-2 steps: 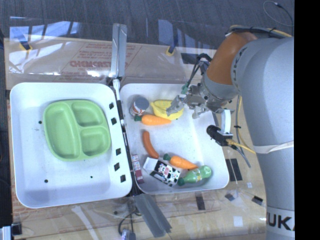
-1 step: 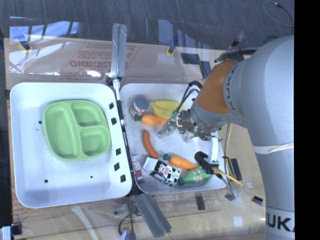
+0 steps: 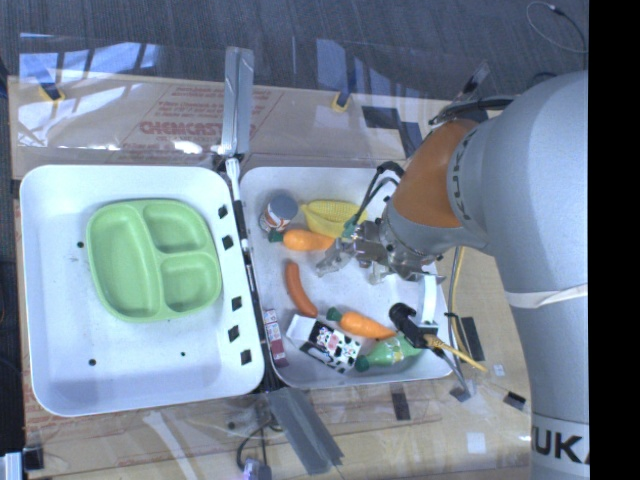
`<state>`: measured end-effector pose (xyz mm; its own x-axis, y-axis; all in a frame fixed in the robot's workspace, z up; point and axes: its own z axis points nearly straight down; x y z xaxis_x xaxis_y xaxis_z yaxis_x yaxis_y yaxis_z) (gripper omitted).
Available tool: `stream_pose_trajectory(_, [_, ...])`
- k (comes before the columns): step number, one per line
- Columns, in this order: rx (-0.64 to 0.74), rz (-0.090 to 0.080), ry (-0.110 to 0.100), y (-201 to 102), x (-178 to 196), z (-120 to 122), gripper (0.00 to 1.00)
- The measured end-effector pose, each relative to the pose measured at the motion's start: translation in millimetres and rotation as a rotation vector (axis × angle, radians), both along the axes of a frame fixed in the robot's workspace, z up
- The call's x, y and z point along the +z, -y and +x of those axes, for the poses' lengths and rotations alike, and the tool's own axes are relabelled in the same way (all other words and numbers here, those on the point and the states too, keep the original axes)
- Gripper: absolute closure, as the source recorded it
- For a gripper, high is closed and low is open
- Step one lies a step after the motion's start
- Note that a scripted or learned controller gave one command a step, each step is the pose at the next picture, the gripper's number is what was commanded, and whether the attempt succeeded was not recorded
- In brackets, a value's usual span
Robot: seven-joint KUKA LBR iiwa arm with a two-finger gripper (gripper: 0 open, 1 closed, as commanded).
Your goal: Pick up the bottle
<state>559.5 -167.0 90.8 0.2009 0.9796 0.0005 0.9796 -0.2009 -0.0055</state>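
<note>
The green bottle (image 3: 388, 354) lies on its side in the front right corner of the right bin (image 3: 262, 298). It rests beside a cow-patterned carton (image 3: 331, 344) and just below a carrot (image 3: 362, 323). My gripper (image 3: 355, 261) hangs over the middle of the right bin, behind the bottle and apart from it. Its fingers (image 3: 332, 260) point left and stand open, with nothing between them. Part of the bottle's right end is hidden by a black fitting and a yellow cable of the arm.
Near the gripper lie a second carrot (image 3: 306, 239), a yellow corn cob (image 3: 334, 213), a sausage (image 3: 298, 287) and a small grey round toy (image 3: 281, 209). The left bin (image 3: 50, 298) holds a green divided plate (image 3: 153, 258).
</note>
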Motion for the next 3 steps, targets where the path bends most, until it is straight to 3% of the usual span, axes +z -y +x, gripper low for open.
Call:
stream_pose_trajectory(1, [0.005, 0.001, -0.003, -0.6, 9.5, 0.0, 1.00])
stream_pose_trajectory(2, [0.218, -0.002, 0.011, -34.0, 198.3, 49.2, 1.00])
stream_pose_trajectory(3, [0.314, -0.002, 0.006, -4.7, 221.1, 97.8, 1.00])
